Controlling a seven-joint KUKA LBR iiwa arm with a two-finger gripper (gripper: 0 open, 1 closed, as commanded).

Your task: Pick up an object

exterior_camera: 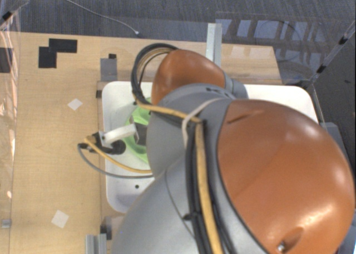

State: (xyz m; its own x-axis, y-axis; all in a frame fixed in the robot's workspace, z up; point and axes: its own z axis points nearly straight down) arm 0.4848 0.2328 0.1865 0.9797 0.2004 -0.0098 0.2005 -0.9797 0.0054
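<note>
Camera view looks steeply down on the grey KUKA arm with glossy orange shells, which reaches in from the right and covers most of the bench. Under it lies the shallow white plastic bin on the left, its rim and floor showing along the left side, and a strip of the second white bin shows at the upper right behind the arm. A bright green, soft-looking object lies in the left bin, just beside the arm's wrist and partly hidden under it; its full shape cannot be made out. The gripper itself is hidden beneath the arm's body, so whether it touches the green object cannot be told. A white cylindrical fitting juts left from the wrist over the bin's edge, with a loop of grey and yellow cable hanging from it out over the light wooden bench top. A bundle of black cables arches above the wrist. Black L-shaped tape marks sit at the bench's far left corner.
</note>
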